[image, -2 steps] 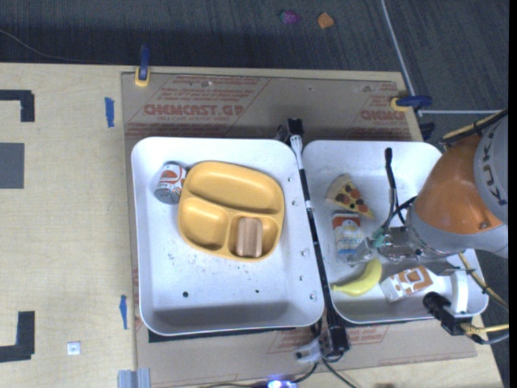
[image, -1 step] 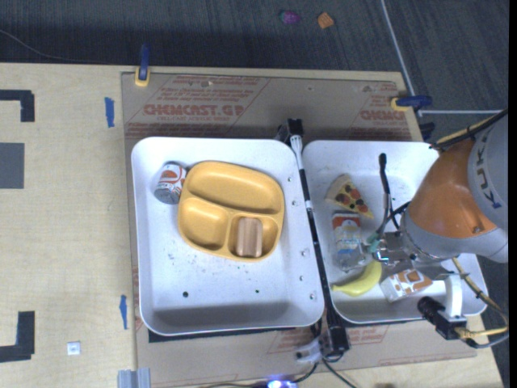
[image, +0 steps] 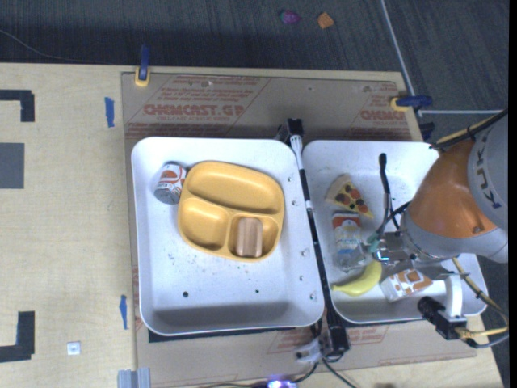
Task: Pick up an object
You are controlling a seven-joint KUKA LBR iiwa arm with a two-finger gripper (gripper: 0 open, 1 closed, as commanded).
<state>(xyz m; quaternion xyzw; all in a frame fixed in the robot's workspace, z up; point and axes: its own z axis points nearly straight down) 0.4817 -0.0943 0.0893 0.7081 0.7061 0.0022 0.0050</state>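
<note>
While the arm (image: 460, 200) hangs low over the right bin (image: 420, 153), nothing shows as lifted, so the pick looks not yet done. Its wrist hides the jaws, and I cannot tell how they stand. Under and beside it lie a banana (image: 361, 281), a clear bottle (image: 347, 239), a pizza slice toy (image: 349, 194) and a small carton (image: 410, 283), all resting on the bin floor. The left bin (image: 161, 297) carries a yellow divided tray (image: 226, 208) and 1 can (image: 169, 183). Closing on something and raising it remains.

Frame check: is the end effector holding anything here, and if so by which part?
Cannot be told. The end effector sits low in the right bin among the bottle and banana, with nothing visibly gripped.
</note>
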